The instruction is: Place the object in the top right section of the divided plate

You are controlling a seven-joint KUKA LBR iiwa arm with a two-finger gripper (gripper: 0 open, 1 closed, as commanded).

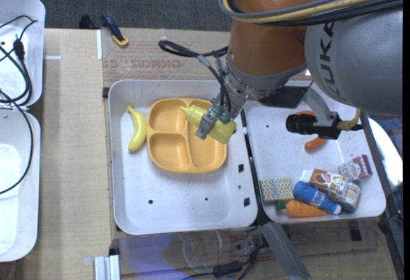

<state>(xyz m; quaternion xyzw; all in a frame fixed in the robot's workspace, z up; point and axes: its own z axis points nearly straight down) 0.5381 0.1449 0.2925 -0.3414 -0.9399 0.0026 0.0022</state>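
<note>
**Bottle at the plate's top right: set it low, then let go**

The arm (275, 16) fills the upper right of the view, its orange band nearest the lens, and reaches down into the left bin (179, 202). At its end the claw (210, 123) is closed on a yellow bottle (222, 132), with one grey finger lying across the bottle's middle. The bottle is tilted, nozzle pointing up and left, and sits over the top right part of the yellow plate (168, 147). Its base reaches to the plate's right rim or just past it. Whether it already touches the plate or hangs above it cannot be told from this angle.

The step in hand looks like the release. To do it well, the bottle should probably come a little left, so that its base clears the rim and lands inside the section. It should go down until it rests there before the fingers part, because a round bottle dropped on a rim could roll off into the bin. A straight upward exit would avoid dragging it. The banana (136, 131) lies just left of the plate, out of the way.
</note>
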